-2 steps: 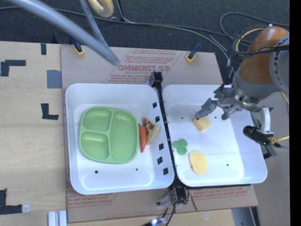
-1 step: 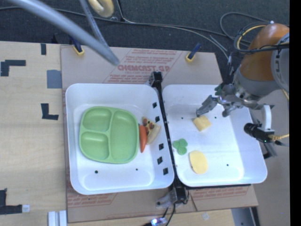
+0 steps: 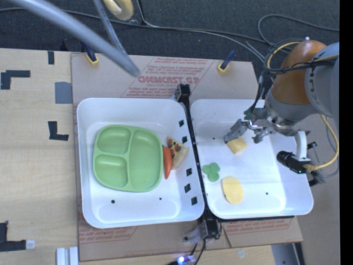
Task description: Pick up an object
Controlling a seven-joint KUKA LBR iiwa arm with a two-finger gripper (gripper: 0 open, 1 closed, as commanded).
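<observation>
In the right bin [image 3: 287,203] lie a small pale yellow wedge [image 3: 237,146], a green leafy piece [image 3: 211,171] and a yellow oval piece [image 3: 232,190]. My gripper [image 3: 245,135] reaches in from the right and hangs over the bin's upper middle, directly above and touching close to the yellow wedge. It is open, its fingers [image 3: 233,133] spread to either side, and nothing is clamped between them. The wedge rests on the bin floor at the fingertips' near side.
The left bin [image 3: 94,203] holds a green divided plate [image 3: 127,158], an orange carrot [image 3: 167,162] and a pizza slice [image 3: 177,152] by the divider. Black clips [image 3: 190,173] line the wall between the bins. A yellow cable [image 3: 325,159] loops off the wrist at right.
</observation>
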